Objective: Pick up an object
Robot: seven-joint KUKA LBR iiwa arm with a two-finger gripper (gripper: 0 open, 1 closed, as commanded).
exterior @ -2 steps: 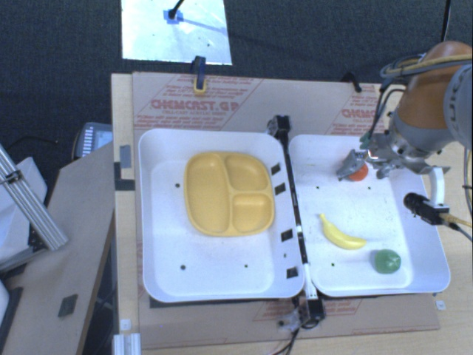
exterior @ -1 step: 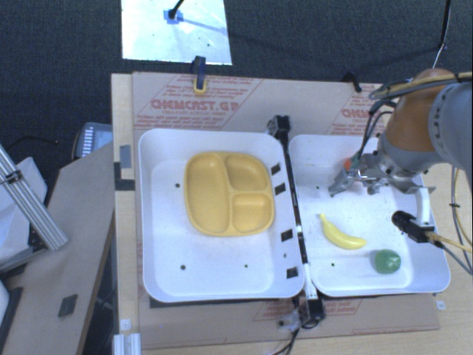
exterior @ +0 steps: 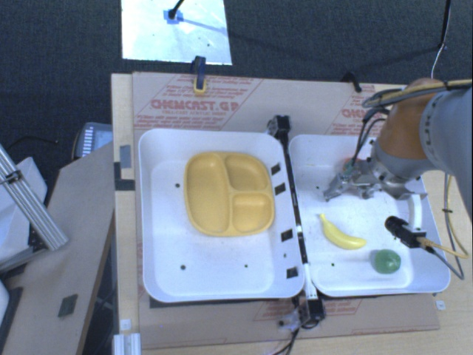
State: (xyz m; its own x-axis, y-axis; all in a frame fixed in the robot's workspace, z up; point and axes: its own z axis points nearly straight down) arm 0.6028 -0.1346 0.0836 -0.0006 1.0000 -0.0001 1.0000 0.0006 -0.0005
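Bright, even overhead light — soft shadows, slightly grainy.

Two white bins sit side by side. One yellow divided plate, one banana and one green ball lie in them.

Two bins sit side by side on the table. A divided plate lies in the left bin; a banana and lime lie in the right bin.
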